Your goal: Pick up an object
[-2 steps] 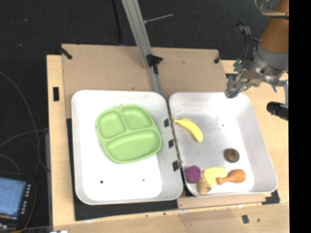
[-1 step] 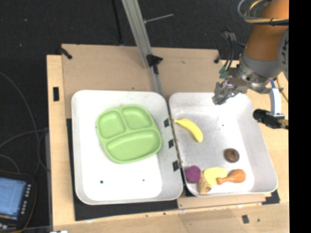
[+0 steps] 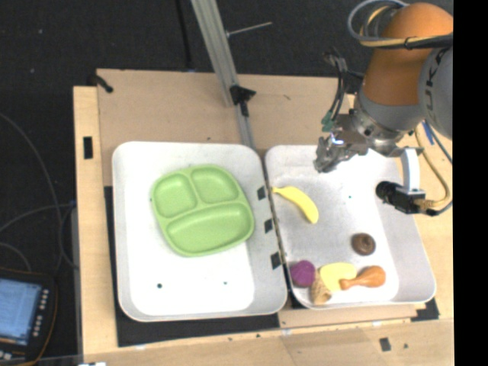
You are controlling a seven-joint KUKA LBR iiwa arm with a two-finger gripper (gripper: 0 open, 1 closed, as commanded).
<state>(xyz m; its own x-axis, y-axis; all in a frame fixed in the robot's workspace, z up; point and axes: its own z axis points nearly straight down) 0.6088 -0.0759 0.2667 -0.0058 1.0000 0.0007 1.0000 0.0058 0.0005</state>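
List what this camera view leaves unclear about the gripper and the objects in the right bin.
- Gripper: small and dark in the camera view; its grasp state is unreadable.
- Cone-like item: partly covered by the yellow piece at the right bin front edge.
- Purple object: too small to identify.
- Arm: cut off by the right edge.

You are looking at a robotics lab: a plywood bench on dark carpet, a metal camera pole rising at 12 o'clock, loose cables at 9 o'clock, and a handheld control screen at 8 o'clock.
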